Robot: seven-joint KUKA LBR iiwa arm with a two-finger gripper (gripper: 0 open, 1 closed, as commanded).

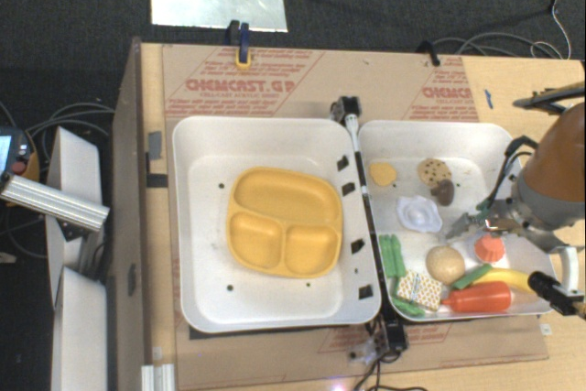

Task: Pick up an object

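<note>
From above, two shallow white plastic bins sit side by side on a brown cardboard sheet [275, 78] printed in red with "CHEMCAST GP", readable at the upper left and again, partly cut off, at the upper right. The left bin [197, 197] holds a yellow plastic divided plate [282, 222] with three compartments, lying flat near the bin's middle. The right bin [476, 137] holds a scatter of toy food: a small round yellow disc [383, 173] near the upper left corner, a chocolate-chip cookie [433, 169] just right of it with a small dark brown lump [444, 191] touching its lower edge, a white frilled piece [419, 215] near the centre, a tan potato-like ball [445, 264] below it, a green bean pod [391, 257] along the left wall, a checkered cracker [419, 289] at the bottom, a red-orange carrot [478, 297] beside it, a yellow banana [511, 279] above the carrot, and an orange cap-shaped piece [490, 247]. The grey arm reaches in from the right, its gripper [483, 226] hovering just above the orange cap-shaped piece; whether it is released or clenched cannot be made out.
</note>
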